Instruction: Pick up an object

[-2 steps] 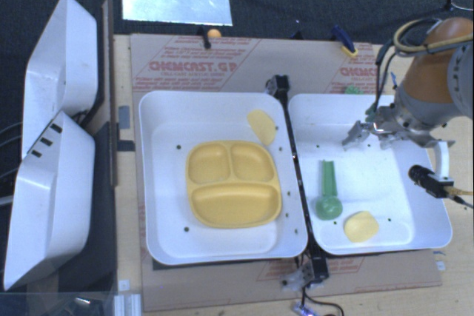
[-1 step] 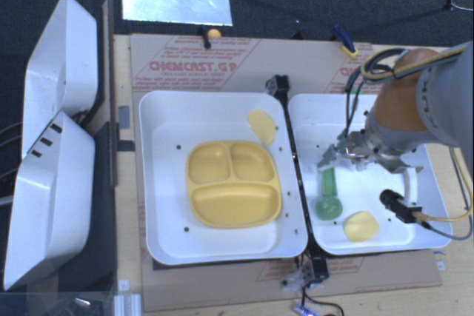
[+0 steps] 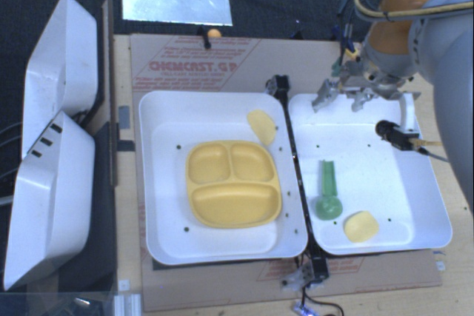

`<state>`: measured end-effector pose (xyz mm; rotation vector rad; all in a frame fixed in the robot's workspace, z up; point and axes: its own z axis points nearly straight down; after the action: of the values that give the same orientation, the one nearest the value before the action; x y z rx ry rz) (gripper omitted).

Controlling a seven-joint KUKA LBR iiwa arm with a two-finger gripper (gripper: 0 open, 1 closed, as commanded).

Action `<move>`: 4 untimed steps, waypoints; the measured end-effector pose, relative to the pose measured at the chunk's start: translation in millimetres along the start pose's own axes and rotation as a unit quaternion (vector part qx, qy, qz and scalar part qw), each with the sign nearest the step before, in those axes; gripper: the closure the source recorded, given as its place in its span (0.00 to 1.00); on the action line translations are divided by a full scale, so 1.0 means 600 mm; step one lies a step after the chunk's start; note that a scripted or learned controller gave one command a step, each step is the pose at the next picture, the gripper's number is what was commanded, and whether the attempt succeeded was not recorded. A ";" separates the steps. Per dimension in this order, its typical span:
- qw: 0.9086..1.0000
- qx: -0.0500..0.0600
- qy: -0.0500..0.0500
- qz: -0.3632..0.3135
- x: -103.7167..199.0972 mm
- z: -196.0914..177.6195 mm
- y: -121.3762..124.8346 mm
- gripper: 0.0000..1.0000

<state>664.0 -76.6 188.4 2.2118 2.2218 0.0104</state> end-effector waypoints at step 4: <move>1.000 0.004 0.000 0.002 -0.012 0.155 -0.163 0.00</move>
<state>567.1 -84.3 94.4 2.2208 2.2205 0.0013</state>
